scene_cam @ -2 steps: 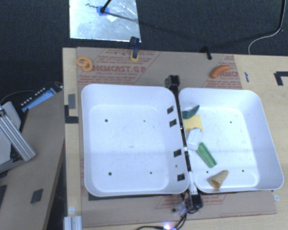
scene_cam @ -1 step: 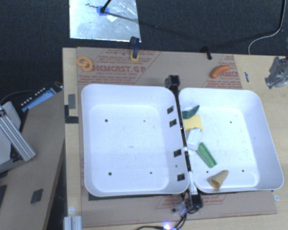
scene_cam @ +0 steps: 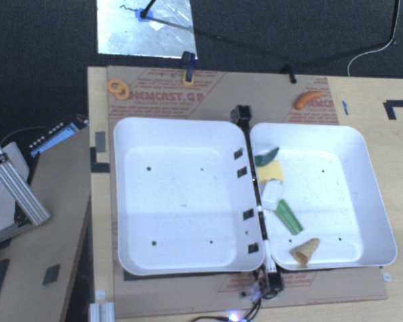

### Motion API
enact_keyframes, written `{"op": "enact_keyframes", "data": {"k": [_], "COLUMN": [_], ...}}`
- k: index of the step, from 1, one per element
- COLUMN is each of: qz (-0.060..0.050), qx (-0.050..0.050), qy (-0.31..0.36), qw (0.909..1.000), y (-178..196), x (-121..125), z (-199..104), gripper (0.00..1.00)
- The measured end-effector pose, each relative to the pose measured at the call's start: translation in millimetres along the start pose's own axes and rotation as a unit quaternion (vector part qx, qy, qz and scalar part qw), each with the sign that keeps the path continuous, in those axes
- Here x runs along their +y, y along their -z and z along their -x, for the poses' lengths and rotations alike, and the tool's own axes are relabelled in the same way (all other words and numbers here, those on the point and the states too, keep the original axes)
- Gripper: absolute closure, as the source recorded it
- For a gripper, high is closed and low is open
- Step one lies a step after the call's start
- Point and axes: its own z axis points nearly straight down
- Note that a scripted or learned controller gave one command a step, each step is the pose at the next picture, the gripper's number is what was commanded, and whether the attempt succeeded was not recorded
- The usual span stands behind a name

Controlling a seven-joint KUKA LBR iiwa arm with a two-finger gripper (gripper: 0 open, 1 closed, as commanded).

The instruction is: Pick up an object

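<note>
Currently the right bin [scene_cam: 373, 200] holds five items along its left wall: teal piece [scene_cam: 266, 156], yellow block [scene_cam: 269, 172], white piece [scene_cam: 271, 194], green stick [scene_cam: 289, 217], tan cone [scene_cam: 306, 249]. State of the gripper: cannot tell.

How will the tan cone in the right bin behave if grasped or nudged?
The tan cone lies on its side on the right bin floor, so a push would likely roll it in an arc around its tip. Its taper may let it squirt from a pinch. It looks small, probably light.
</note>
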Motion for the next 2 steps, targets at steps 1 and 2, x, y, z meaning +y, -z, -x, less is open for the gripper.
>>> {"op": "enact_keyframes", "data": {"k": [1,2], "qz": [-0.001,0.000], "qx": [0.000,0.001], "qy": [0.004,0.004], "qw": [1.0000,1.0000], "y": [-2.4,1.0], "x": [86.7,13.7], "z": [55.1,40.7], "gripper": [1.00,1.00]}}
